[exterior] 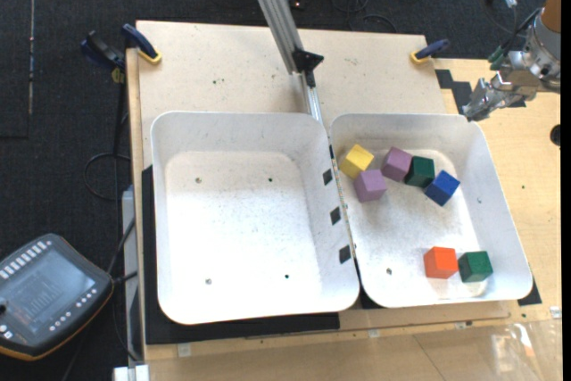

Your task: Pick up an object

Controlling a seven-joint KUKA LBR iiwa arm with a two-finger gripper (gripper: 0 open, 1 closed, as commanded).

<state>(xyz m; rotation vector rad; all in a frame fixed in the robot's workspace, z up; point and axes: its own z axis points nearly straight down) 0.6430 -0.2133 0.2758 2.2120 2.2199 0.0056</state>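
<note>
Contents, right-hand bin [500, 219], centre right of the frame: seven small cubes lying loose on its floor, none stacked, apparently scattered rather than arranged, which leaves most with open sides for a grasp. Upper cluster: one yellow cube [358, 160], two purple cubes [397, 163] [371, 185], one dark green cube [419, 170] and one blue cube [442, 186], several touching or just beside a neighbour, so tighter to reach into. Lower right: one orange cube [440, 262] touching a second green cube [475, 265], well apart from the cluster. All are plain, matt and solid-coloured; any one serves as the object. Left-hand bin [169, 192]: white, speckled, same shallow form. Gripper [475, 103]: upper right of the frame, above the bin's far corner over the surface [232, 67], nothing seen between its fingers; whether it is apart or together cannot be told. Pick judged not yet begun.
</note>
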